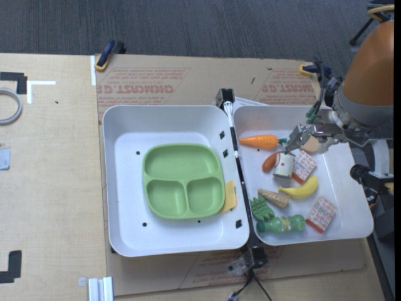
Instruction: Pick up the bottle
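The green bottle (pixel 283 224) lies on its side at the near edge of the right bin (pixel 351 231), between a green leafy toy (pixel 262 209) and a red-and-white carton (pixel 321 214). My gripper (pixel 294 140) hangs low over the far middle of the same bin, just right of the carrot (pixel 259 141) and above a small grey-and-white can (pixel 284 166). It is well away from the bottle, about a third of the bin's length farther back. Nothing shows in its grasp.
The right bin also holds a banana (pixel 301 189), a bread stick (pixel 273 197), a second red-and-white carton (pixel 305 166), a small red piece (pixel 269 162) and a tan item (pixel 311 145) by the gripper. The left bin (pixel 119 168) bears a green divided plate (pixel 183 180) and a yellow slice (pixel 230 196).
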Controlling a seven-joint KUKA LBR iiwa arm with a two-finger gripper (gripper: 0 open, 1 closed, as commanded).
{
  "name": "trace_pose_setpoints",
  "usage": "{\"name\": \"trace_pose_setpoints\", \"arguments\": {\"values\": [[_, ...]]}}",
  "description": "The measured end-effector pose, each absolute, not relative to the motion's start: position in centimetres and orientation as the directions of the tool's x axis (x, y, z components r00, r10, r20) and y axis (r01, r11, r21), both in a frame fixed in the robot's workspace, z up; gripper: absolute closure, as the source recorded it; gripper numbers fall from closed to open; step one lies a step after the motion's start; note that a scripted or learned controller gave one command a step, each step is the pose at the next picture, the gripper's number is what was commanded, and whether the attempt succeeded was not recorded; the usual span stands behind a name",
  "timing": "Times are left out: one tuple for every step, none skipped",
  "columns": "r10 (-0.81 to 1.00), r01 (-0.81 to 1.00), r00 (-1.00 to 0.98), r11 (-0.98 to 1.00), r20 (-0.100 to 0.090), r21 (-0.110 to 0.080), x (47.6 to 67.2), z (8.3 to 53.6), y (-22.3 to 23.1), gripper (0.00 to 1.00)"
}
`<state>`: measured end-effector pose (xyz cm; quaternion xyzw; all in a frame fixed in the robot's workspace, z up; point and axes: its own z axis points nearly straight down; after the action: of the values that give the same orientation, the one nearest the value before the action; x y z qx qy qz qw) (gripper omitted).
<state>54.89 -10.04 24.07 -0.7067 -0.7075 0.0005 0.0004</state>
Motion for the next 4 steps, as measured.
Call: {"name": "trace_pose_setpoints", "arguments": {"values": [[1.0,1.0,-0.001,0.001,-0.001,-0.001,55.0,25.0,-10.1,1.0],[1.0,1.0,-0.013,0.013,0.0,-0.001,48.8,23.9,-6.9,1.0],[0.935,0.935,-0.355,0.355,-0.002,0.003,47.9,26.4,-8.0,1.0],[0.807,0.807,-0.591,0.591,-0.003,0.002,47.8,28.8,-10.5,1.0]]}}
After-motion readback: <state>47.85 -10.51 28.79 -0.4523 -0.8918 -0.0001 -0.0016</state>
